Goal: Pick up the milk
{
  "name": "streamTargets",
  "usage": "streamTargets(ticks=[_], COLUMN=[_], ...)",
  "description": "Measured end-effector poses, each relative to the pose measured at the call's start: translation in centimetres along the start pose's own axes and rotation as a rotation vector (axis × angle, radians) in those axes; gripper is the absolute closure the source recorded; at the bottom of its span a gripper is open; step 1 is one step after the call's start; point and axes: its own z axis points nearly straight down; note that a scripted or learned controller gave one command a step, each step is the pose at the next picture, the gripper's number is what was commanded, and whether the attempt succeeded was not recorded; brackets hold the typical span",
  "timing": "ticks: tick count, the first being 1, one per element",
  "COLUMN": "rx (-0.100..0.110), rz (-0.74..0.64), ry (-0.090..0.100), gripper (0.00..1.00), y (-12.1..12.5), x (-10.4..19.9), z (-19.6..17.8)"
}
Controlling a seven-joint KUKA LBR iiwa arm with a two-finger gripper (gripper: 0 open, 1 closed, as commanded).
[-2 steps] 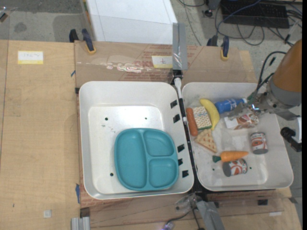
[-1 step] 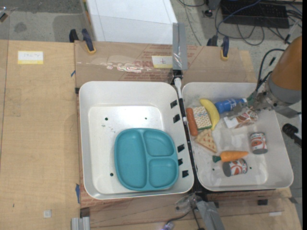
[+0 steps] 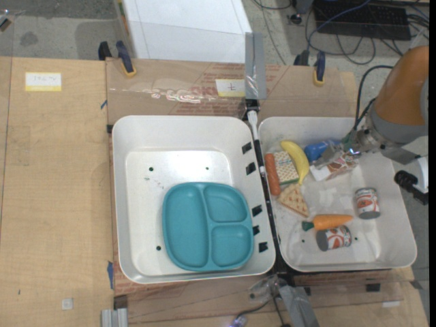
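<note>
Two white bins sit side by side: the left bin (image 3: 129, 182) carries a teal divided plate (image 3: 206, 226), and the right bin (image 3: 402, 247) has the food. My gripper (image 3: 352, 146) hangs at that bin's far side, right over the milk carton (image 3: 334, 168); whether my jaws are parted or closed, I cannot tell. Left of the carton lie a banana (image 3: 296, 159) and a hot dog (image 3: 272, 174); nearer are a carrot (image 3: 329, 221) and two cans (image 3: 367, 203).

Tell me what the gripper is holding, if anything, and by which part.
Cannot be told: the gripper sits at the milk carton's upper end, but the contact is too small and blurred to confirm a hold.
</note>
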Motion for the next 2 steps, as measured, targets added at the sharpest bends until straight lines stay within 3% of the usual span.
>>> streamTargets(ticks=[1,2], rx=[-0.005,-0.004], rz=[0.005,0.005], ry=[-0.003,-0.002], gripper=[1.0,0.0], y=[0.03,-0.01], x=[-0.32,-0.3], z=[-1.18,-1.12])
